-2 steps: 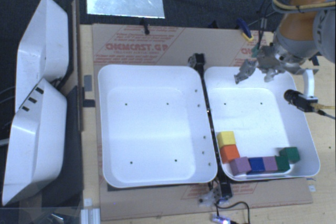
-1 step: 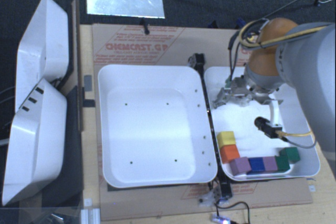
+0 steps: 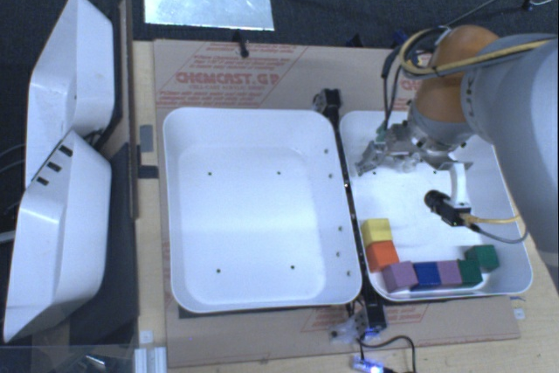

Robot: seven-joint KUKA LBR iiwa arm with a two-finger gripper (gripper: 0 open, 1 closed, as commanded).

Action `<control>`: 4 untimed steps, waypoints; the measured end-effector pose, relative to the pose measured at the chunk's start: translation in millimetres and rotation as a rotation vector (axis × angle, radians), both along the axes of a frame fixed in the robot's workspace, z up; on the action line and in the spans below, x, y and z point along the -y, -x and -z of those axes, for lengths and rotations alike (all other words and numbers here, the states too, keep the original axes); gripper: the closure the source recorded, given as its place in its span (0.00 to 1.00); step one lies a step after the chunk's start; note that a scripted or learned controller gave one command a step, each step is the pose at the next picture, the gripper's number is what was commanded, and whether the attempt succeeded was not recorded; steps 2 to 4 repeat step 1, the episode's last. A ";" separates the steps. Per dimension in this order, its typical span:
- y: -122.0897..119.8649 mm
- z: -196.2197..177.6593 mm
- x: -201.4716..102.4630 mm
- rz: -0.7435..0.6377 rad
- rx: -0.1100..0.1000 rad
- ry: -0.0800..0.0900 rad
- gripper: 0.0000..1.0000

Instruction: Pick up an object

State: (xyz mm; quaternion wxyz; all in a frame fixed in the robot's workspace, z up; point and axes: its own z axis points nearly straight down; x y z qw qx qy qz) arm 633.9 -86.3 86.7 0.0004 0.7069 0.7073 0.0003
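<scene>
Dark carpet is being seen around a bench [image 3: 262, 65] on which two white bins are being borne side by side. At the near edge of the right bin [image 3: 515, 275], the blocks [image 3: 410, 262] are being kept in a cluster: yellow, orange, purple, blue, green. The gripper [image 3: 371, 160] is being held over that bin's far left part, apart from them, nothing being pinched; its spread cannot be told.

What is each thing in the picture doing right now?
Claw: over the right bin's far end, holding nothing I can see.
Right bin: holds the blocks.
Left bin: flat on the bench.
Yellow block: lying by the orange block.
Purple block, blue block, green block: lying along the near wall.
</scene>
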 end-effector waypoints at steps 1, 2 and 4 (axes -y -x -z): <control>-40.2 -33.4 76.3 0.004 0.004 0.002 0.00; -40.2 -33.4 76.3 0.004 0.004 0.002 0.00; -40.2 -33.4 76.3 0.004 0.004 0.002 0.00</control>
